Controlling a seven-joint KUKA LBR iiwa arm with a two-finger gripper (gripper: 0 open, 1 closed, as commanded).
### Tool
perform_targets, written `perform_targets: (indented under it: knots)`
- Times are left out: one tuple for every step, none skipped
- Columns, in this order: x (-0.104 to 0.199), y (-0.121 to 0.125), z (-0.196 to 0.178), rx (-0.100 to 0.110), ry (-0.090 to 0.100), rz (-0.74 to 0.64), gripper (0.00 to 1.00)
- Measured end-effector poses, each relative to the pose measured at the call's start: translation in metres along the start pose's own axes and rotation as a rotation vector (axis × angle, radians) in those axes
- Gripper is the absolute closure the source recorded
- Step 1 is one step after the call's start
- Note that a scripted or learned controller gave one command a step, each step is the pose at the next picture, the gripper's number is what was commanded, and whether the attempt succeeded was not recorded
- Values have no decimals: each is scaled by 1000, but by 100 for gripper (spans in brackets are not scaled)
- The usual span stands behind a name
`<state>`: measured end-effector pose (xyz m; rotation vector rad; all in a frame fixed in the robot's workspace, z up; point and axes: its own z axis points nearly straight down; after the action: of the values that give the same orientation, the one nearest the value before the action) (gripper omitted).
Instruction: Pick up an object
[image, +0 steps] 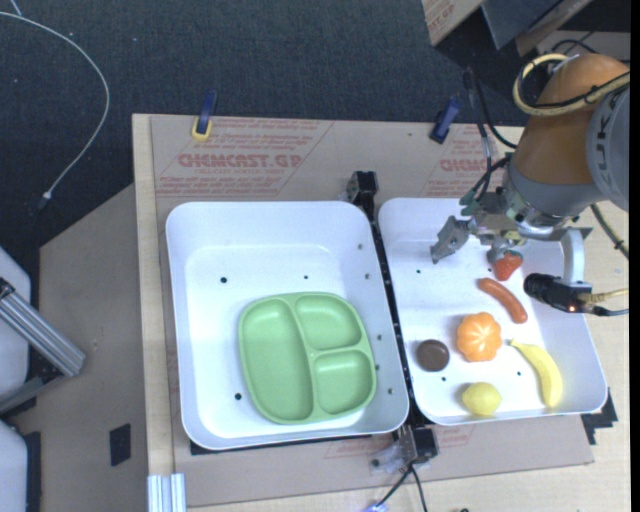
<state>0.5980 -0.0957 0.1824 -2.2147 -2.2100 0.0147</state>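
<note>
Claw (478, 236) hanging over the right bin's (415, 228) far end, fingers spread, gripping nothing. Just beside it, partly hidden under the wrist, a small red piece (507, 266), hard to identify. Nearer: sausage (502, 299), orange (479, 336), brown disc (432, 355), banana (541, 372), lemon (482, 398). In the left bin (205, 240), a green divided plate (305, 356).

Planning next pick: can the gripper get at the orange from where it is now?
Probably yes. The orange sits uncovered in the right bin, apart from the sausage, banana and brown disc. The gripper hangs over the same bin, nothing between.
</note>
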Motion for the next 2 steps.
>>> perform_targets:
  knots:
    - [0,3,-8,-14,-2,-3,0]
    - [3,1,56,-7,-1,-2,0]
